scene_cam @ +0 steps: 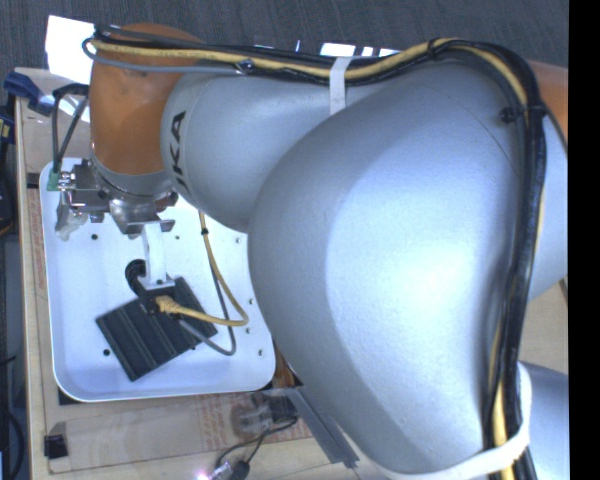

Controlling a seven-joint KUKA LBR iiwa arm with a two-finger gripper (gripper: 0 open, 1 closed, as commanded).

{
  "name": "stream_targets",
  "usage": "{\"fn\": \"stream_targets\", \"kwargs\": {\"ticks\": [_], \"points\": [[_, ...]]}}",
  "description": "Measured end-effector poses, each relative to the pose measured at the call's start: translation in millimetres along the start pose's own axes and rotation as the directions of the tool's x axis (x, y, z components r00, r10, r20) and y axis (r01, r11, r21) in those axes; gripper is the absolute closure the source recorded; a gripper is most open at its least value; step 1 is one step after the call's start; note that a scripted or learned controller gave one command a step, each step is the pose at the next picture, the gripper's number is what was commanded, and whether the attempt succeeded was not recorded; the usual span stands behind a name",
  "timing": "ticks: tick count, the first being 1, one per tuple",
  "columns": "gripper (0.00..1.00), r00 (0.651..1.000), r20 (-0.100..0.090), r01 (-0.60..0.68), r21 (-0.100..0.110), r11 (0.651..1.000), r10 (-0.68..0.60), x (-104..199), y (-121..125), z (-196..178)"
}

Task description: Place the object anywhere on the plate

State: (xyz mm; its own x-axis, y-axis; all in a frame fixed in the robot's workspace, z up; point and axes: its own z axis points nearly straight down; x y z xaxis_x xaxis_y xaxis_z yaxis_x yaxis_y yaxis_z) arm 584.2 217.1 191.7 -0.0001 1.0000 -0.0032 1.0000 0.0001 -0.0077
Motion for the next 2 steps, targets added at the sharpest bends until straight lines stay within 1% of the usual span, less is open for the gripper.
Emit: {"fn": "stream_targets", "kwargs": {"ticks": [1, 2], "points": [[1.0, 0.979, 0.0, 0.203, -0.007, 0.979, -0.203, -10.4, 48.9, 1.6], [1.0, 0.814, 0.003, 0.581, -0.01, 0.814, -0.581, -2.9, 69.5, -8.5]]}}
